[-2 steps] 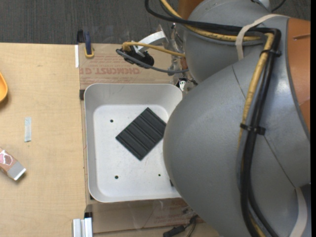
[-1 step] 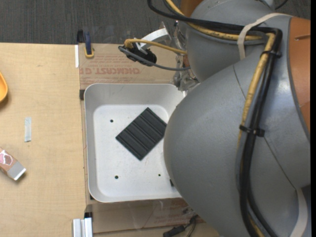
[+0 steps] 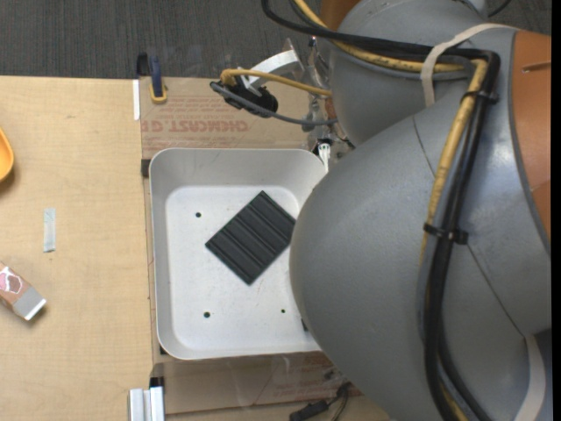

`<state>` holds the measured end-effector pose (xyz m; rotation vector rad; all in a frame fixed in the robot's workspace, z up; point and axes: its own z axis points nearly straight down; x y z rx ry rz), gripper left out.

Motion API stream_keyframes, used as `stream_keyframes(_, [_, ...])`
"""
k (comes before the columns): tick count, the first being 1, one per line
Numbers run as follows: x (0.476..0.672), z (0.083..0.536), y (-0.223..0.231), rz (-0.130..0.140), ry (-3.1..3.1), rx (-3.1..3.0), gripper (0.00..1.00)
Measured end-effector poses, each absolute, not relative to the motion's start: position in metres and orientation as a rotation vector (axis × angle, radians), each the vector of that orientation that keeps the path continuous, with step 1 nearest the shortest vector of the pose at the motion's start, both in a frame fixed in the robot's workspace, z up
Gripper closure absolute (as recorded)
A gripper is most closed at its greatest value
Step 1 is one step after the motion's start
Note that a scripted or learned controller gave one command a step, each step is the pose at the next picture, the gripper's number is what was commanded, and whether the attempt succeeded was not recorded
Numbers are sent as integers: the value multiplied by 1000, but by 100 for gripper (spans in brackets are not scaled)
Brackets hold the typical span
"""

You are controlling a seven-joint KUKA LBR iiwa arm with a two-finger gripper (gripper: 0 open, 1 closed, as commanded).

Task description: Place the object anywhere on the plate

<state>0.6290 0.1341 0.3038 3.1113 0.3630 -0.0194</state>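
- Camera view: the white bin (image 3: 171,235) is the landmark. A dark ribbed square pad (image 3: 252,236) lies flat near its centre, turned diamond-wise.
- The grey arm (image 3: 421,235) covers the bin's right side (the pincer's state cannot be told).
- Judgement: the pad looks light, thin and stiff. Its grooves should give purchase; grip across two opposite edges.

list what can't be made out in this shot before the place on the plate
- White bin: its right side is hidden behind the grey arm in the camera view.
- Black ribbed object in the bin: too plain to identify.
- Orange item: cut off by the left edge.
- Small wrapped item: partly cut by the left edge, label too small to read.
- Printing on the cardboard: upside down and faint.
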Motion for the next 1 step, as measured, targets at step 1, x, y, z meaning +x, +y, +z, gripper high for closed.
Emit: stream_keyframes(1, [630, 311, 130, -25, 353, 3110, 100])
